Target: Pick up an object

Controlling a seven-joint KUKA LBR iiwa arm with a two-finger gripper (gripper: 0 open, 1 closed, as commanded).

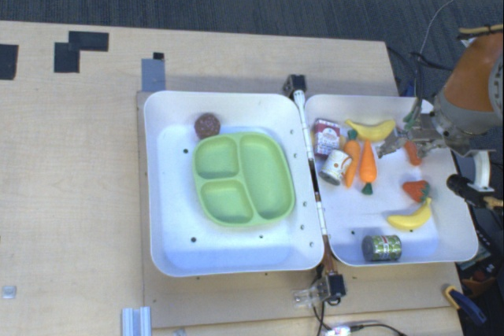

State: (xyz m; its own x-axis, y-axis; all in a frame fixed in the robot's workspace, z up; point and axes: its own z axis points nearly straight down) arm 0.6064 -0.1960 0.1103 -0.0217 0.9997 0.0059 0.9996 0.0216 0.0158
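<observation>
Reaching in over the right bin's crowded far corner

My gripper hangs over the right bin, just past the upper banana as seen from the carrots; whether my fingers are apart or together I cannot tell. A small orange-red piece sits just beyond them. My worry: banana, carrots and that piece lie so close that I may nudge one aside or close on nothing. The strawberry and lower banana, nearer the can, lie freer.
</observation>
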